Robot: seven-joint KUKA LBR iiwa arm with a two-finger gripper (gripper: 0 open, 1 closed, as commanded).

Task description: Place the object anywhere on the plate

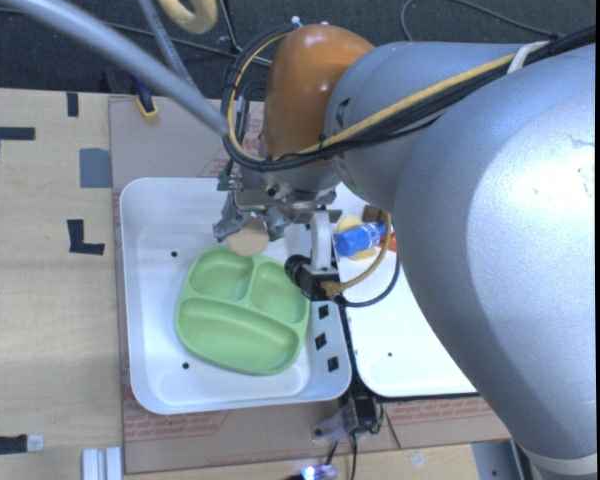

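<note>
— Wooden tabletop [40, 268] on the left, then the left bin [140, 268] with the green plate [242, 318] lying in it. Do you see the object?

— I think so. A small pale, tan, rounded thing [246, 241] sits at the upper edge of the plate, directly under the hand [248, 223]. It looks like a flat disc or a little bun. It seems to touch the rim of the plate, but I cannot say if it rests on the plate or just beside it in the bin.

— Does the hand hold it?

— I cannot tell. The grey metal parts of the hand come down on top of the object and hide most of it.

— How would it handle, in your opinion?

— It is small, so I judge it light. The surface looks matte, not shiny, so probably not slippery. Soft or stiff I cannot decide; if it is soft like foam or bread, a hard squeeze may deform it. I would take it across its narrow width, at the middle, from above.

— And more to the right?

— A blue thing [358, 239] lies in the right bin [410, 368], close beside the wrist. It is partly covered by a yellow cable [380, 268]. The big grey arm [500, 248] hides the rest.
</note>
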